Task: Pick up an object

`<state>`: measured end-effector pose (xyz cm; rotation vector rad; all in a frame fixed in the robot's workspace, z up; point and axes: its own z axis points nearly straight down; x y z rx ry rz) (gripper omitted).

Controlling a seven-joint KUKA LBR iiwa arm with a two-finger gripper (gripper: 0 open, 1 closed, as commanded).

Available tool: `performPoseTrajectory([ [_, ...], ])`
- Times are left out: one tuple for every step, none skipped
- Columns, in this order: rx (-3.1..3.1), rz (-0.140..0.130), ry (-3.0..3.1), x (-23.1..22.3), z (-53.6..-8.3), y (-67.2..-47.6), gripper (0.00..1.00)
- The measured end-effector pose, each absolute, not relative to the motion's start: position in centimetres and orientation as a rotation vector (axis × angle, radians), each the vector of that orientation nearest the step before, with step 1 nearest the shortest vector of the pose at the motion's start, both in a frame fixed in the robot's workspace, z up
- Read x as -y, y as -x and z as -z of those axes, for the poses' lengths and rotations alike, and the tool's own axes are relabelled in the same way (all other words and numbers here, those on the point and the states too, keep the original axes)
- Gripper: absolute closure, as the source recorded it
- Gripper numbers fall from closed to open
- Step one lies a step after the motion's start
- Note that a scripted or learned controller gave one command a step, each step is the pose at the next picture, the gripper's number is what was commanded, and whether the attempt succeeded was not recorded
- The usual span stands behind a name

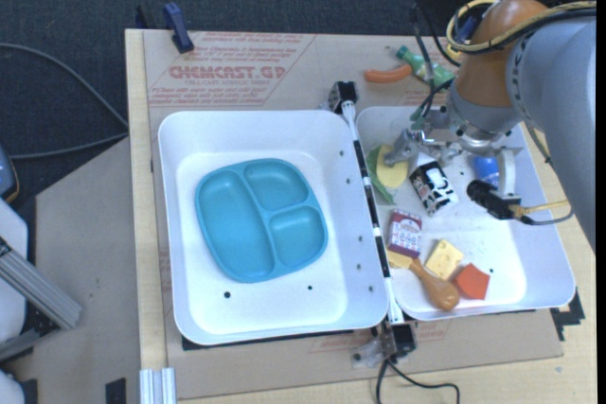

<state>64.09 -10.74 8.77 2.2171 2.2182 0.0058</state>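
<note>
A: From the camera above the bench, what lies in the left bin [180,232]?

B: A blue divided plate [261,219], three compartments, resting flat near the middle of that bin.

A: And the right bin [549,284]?

B: That one is crowded. At its left side, close to the wall shared with the left bin, sits a yellow-green piece [388,175]. Just right of it lies a small black-and-white object [434,187], tilted. Nearer the front edge there is a dark red packet [405,235], then a yellow block [443,257], an orange-red block [472,281] and a tan drumstick-shaped piece [434,286], these last three close together. A blue item [486,169] shows at the far right, partly under the arm.

A: Where is the gripper [423,141]?

B: Low over the far part of the right bin, just beyond the black-and-white object. Whether it is parted or closed I cannot tell; the wrist covers it.

A: Anything outside the bins?

B: An orange carrot-like toy [387,74] on the bench beyond the right bin, and a blue clamp [177,26] at the far left edge.
</note>
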Motion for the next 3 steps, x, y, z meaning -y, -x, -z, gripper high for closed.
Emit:
performPoseTrajectory([
  [-2.218,-0.002,-2.220,10.1,-8.6,-60.0,0.00],
  [-2.214,-0.003,-2.219,10.0,-8.7,-52.4,0.00],
  [-2.220,-0.002,-2.220,9.4,-8.5,-54.3,0.00],
])
